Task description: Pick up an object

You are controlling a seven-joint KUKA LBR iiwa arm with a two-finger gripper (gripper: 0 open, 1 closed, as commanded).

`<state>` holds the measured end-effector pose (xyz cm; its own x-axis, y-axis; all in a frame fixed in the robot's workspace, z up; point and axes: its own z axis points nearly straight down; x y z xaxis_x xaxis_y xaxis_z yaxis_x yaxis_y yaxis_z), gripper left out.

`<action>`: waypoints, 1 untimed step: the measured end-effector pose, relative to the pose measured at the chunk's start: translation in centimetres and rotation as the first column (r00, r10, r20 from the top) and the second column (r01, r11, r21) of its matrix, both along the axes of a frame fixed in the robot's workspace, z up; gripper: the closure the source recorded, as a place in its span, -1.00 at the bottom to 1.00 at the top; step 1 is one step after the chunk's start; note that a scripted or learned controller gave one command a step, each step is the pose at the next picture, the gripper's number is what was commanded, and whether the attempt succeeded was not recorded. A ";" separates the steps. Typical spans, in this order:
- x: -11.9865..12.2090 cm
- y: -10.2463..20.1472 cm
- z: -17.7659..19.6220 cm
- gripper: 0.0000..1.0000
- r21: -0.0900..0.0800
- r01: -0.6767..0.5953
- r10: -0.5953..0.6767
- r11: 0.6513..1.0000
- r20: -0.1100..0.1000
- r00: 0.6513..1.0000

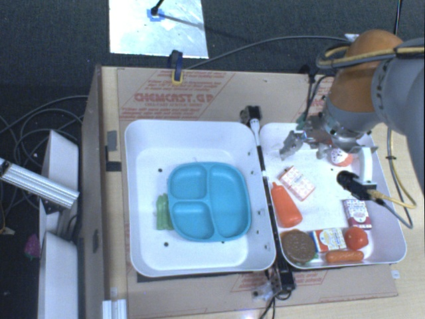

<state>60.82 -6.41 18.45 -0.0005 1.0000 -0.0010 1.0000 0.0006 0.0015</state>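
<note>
- Nearest the camera, the right bin (392,244) is smooth white plastic; along its front wall lie a brown patty (299,244), a sausage (344,256) and a tomato (356,238).
- Toward that bin's back wall, the gripper (300,143) hovers with fingers spread, grasping nothing.
- Approach step, I judge: next, descend onto the checkered packet (297,183) or the orange bottle (286,205) at mid-bin.

Robotics lab: bench (199,88) with white bins (143,198), loose cables (40,121).
</note>
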 end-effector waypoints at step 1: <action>4.5 -3.3 -5.1 -1.00 0.000 0.000 0.000 1.000 -0.002 1.000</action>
<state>65.35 -9.75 13.33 -0.0003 1.0000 -0.0011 1.0000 0.0003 -0.0006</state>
